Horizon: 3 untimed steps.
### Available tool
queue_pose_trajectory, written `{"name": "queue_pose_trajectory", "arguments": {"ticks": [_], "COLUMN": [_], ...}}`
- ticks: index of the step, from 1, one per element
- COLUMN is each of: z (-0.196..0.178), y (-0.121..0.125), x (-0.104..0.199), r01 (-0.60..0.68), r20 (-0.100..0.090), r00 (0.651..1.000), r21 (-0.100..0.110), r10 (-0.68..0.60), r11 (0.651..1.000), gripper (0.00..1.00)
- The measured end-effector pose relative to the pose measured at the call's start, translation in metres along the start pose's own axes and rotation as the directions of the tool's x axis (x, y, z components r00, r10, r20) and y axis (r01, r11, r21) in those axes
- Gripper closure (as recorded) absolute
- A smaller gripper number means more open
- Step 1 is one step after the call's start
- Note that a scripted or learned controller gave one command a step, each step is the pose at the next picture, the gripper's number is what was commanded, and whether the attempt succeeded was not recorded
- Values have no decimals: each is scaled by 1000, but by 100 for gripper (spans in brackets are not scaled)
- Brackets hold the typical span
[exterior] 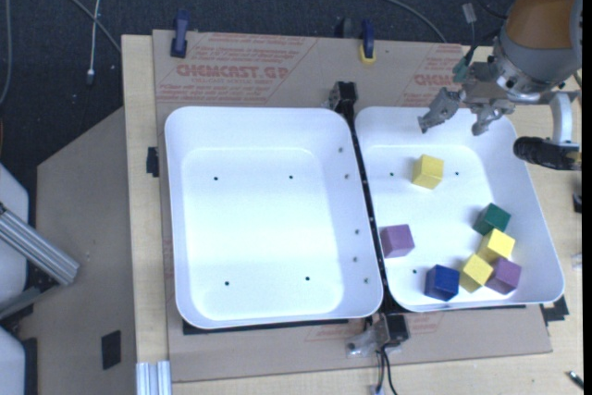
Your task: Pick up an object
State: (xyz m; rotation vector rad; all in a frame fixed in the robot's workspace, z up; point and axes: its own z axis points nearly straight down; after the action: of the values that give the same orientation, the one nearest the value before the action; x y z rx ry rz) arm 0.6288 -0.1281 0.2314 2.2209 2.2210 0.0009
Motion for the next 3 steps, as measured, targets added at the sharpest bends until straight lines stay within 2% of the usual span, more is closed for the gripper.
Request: {"name": "queue_pose_trajectory", "arguments": {"ticks": [1, 2, 3], "z": [140, 133, 122], "y": [-5, -1, -1], "x": [-23, -22, -22], "r01": [-2, 0, 0], "r20": [-2, 0, 0], "r00": [1000, 1000, 1000], "r21": [12, 0, -1], "r10": [2, 0, 0], "r11": [1000, 1000, 1000], "gripper": [0, 0, 100]}}
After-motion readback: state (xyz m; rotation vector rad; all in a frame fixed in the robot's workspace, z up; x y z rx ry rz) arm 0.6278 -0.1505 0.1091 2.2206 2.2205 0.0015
